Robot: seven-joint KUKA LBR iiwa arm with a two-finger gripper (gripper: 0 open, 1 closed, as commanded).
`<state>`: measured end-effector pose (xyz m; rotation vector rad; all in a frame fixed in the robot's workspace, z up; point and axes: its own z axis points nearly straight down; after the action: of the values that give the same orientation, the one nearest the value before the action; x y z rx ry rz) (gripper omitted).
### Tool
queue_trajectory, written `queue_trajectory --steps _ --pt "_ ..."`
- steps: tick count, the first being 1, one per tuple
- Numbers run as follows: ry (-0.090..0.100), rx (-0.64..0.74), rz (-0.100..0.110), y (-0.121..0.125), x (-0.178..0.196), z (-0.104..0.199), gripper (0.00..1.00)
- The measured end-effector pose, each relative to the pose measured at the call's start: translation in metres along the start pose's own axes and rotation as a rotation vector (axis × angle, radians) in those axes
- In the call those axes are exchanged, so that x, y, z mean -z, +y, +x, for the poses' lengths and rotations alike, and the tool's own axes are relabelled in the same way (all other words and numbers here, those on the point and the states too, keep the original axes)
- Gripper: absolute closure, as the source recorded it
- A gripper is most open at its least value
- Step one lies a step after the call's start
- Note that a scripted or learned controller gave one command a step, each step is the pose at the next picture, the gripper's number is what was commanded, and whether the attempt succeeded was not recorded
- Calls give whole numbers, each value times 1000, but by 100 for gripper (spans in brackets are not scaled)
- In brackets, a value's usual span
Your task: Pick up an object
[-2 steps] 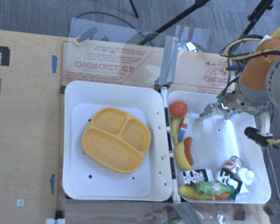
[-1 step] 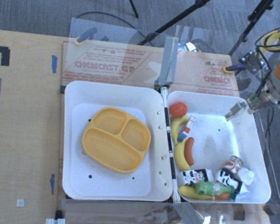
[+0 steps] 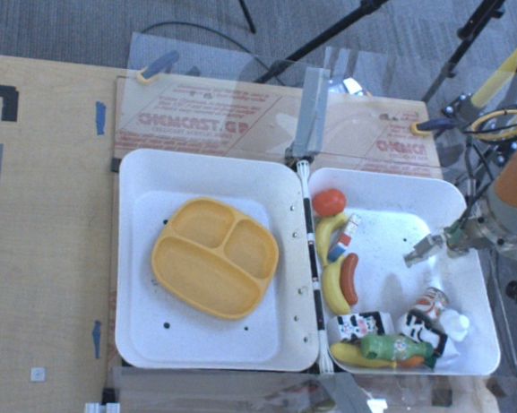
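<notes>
The pick is not yet made: the gripper [image 3: 428,246] hangs over the right part of the right-hand shallow white plastic bin [image 3: 395,188], above bare floor, with nothing between its jaws; they appear to stand apart, one grey finger reaching left toward the bin's middle. No object is lifted — everything lies on the bin floor. Candidates are clustered along the bin's left wall and front edge: a small red ball-shaped fruit [image 3: 329,201] at the back, a yellow toy banana [image 3: 326,234] just in front of it, a second yellow banana carrying a red sausage-shaped piece [image 3: 348,279], a small red, white and blue tube [image 3: 345,235] beside them, and at the front a black-and-white cow-patterned item [image 3: 362,325], a green leafy toy [image 3: 390,347] and a small white bottle-like object [image 3: 431,305]. In my judgement the descent, closing and lift all remain to be done. The left-hand white bin [image 3: 137,262] holds a yellow three-compartment plastic plate [image 3: 215,257], lying flat. Both bins rest on the light wooden bench [image 3: 41,227], with a clear protective sheet [image 3: 212,116] behind them; grey carpet and black tripod legs [image 3: 347,20] lie beyond.
</notes>
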<state>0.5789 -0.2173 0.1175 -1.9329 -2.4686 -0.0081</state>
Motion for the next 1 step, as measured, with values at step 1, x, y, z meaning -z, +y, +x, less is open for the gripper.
queue_trajectory --steps 1 --pt "-11 30 -4 3 22 -6 0"
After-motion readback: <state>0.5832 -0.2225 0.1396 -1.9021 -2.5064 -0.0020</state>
